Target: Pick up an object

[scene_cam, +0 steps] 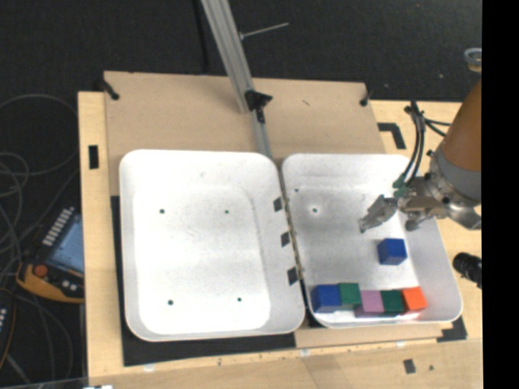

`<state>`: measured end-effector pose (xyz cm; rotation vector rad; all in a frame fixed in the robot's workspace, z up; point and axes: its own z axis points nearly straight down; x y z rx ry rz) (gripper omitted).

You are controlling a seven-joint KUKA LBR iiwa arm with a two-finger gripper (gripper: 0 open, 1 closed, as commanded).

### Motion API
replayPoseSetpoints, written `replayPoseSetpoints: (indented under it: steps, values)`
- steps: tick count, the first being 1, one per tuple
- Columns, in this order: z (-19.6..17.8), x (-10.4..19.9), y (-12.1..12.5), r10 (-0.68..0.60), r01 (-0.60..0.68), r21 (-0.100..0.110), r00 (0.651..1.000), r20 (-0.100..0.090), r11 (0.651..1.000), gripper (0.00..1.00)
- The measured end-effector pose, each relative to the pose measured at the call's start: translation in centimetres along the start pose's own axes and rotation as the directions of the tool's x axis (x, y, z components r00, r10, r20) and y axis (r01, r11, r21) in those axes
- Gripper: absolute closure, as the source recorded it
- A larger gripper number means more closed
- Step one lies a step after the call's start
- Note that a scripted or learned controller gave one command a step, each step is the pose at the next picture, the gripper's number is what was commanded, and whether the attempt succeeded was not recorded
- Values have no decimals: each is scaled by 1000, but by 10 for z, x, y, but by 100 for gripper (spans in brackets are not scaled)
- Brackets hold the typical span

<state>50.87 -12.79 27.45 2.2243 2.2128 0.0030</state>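
So the thing you're really aiming at here is the lone blue block [392, 251], sitting by itself in the right bin [324, 185], out toward that bin's right wall and a bit up from the row of blocks [369, 298] lined up along its front edge. Your gripper [395, 214] is hanging just behind it, toward the bin's back edge and a touch to the left, so the block is lying just frontward of the fingers [375, 215], not under them. The fingers are looking spread apart with nothing between them. The block looks roughly cubic, so I doubt approach angle is mattering much. My guess: you're needing a short shift toward the front edge before dropping down, or you'll be closing on bare bin floor.
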Motion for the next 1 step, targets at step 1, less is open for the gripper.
replayPoseSetpoints:
  steps: [1]
  values:
    - [79, -86, -16, 2, -2, 10, 1000, 1, 1000, 0]
